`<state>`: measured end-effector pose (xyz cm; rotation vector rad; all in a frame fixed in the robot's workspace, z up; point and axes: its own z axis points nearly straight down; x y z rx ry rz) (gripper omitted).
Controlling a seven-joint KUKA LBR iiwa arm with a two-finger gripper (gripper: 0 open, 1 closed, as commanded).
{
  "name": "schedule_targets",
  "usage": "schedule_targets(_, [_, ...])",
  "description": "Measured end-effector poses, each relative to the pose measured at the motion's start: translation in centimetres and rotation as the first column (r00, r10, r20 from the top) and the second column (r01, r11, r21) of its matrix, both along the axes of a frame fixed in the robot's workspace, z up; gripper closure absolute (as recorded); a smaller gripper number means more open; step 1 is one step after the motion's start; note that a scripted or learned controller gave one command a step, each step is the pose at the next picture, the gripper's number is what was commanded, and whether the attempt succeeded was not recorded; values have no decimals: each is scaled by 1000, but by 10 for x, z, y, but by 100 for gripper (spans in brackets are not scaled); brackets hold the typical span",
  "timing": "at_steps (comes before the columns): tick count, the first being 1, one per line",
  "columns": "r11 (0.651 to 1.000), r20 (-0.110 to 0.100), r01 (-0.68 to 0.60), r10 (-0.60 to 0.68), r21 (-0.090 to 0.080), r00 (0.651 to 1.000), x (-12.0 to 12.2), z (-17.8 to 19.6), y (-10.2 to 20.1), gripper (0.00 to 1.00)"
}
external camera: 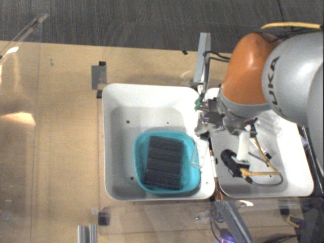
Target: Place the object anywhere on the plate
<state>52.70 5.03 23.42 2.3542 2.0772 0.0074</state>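
**Block already on plate; arm off to its right**

Arm [283, 70] hangs right of plate. Bin [114, 151] holds the teal plate [138, 161] in its lower half. Black ribbed block [163, 162] lies flat on plate, approx centred. It looks stiff and light, and the ridged top prob isn't slippery. Best hold is across its narrow width. Gripper [204, 121] sits just right of plate's upper rim, apart from block. Whether it's wide or closed, can't tell.
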Motion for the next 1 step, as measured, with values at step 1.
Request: schedule_targets(1, [1000,0,1,-1,0,1000,0,0,0,0])
